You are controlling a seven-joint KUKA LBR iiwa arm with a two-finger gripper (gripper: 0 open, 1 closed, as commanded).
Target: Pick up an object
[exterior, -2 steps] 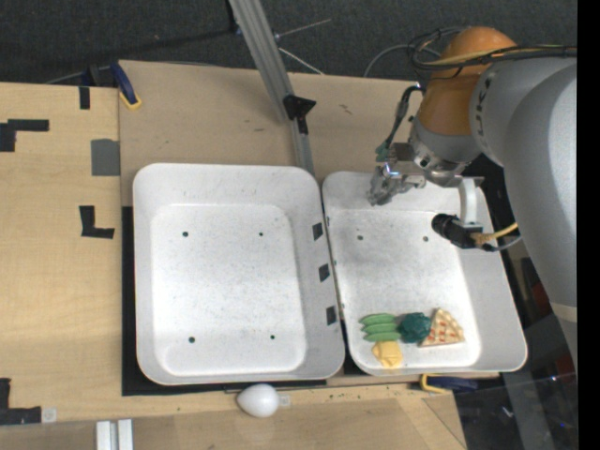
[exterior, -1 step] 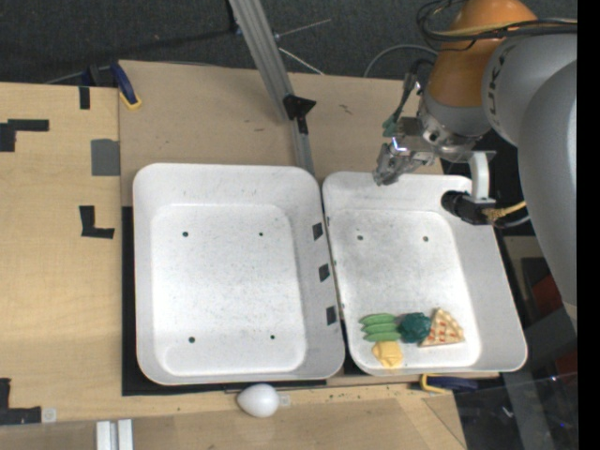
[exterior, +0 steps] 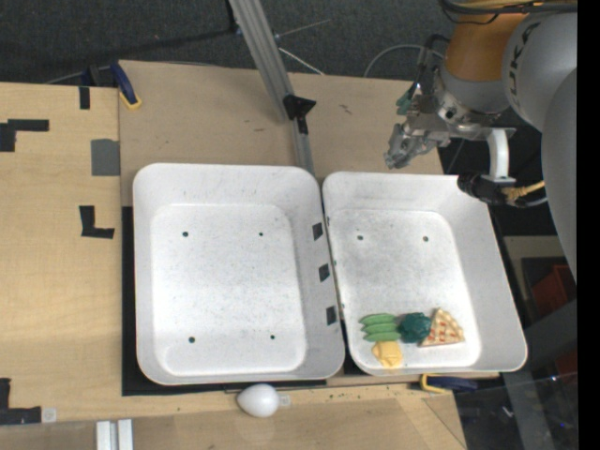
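Nearest to the camera, a white egg-shaped object (exterior: pixel 258 400) lies on the bench just outside the front rim of the left bin (exterior: pixel 225 181). Beside this bin, touching it, is the right bin (exterior: pixel 487 251). At its front wall lies a small group of toy foods: green pea pods (exterior: pixel 379 324), a dark green piece (exterior: pixel 412 326), a yellow piece (exterior: pixel 387 352) and a pizza slice (exterior: pixel 442 329). Beyond the far rim of the right bin hangs the gripper (exterior: pixel 405 153); nothing is between its fingers, but I cannot tell how they stand.
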